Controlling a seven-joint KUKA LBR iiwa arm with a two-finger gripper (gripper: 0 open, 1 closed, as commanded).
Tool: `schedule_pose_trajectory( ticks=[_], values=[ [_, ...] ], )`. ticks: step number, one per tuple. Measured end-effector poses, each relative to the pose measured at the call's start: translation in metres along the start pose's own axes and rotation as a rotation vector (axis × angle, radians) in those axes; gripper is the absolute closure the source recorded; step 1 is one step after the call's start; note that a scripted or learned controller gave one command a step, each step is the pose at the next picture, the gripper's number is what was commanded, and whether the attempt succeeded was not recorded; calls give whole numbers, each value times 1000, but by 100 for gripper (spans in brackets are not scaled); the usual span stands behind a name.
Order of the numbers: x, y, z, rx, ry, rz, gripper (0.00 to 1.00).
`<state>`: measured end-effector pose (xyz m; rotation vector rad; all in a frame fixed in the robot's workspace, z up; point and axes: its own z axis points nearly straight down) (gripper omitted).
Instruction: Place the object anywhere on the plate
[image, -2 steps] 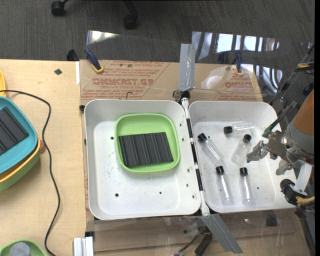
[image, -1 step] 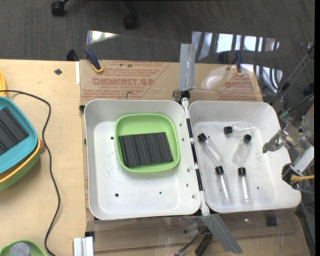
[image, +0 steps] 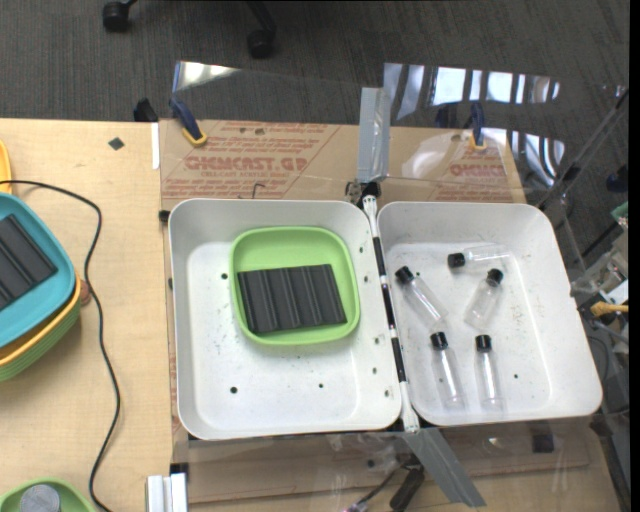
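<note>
No gripper state can be told from this view. Five clear vials with black caps are seen lying in the right bin, well apart from the green plate. The plate sits in the left bin and bears a dark ribbed pad.

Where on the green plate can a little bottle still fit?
On the green plate, a bare strip runs between the black ribbed block and the far rim; thinner strips edge its other sides. The right bin is crowded with five clear vials.
</note>
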<state>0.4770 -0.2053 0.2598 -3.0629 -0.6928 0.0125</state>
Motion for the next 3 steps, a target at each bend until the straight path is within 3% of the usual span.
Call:
schedule_pose_trajectory(
  ticks=[1,2,3],
  values=[
    [-6,13,-89,-1,2,240,0],
    [14,25,-101,-1,1,239,0],
    [39,37,-180,-1,2,235,0]
  ],
)
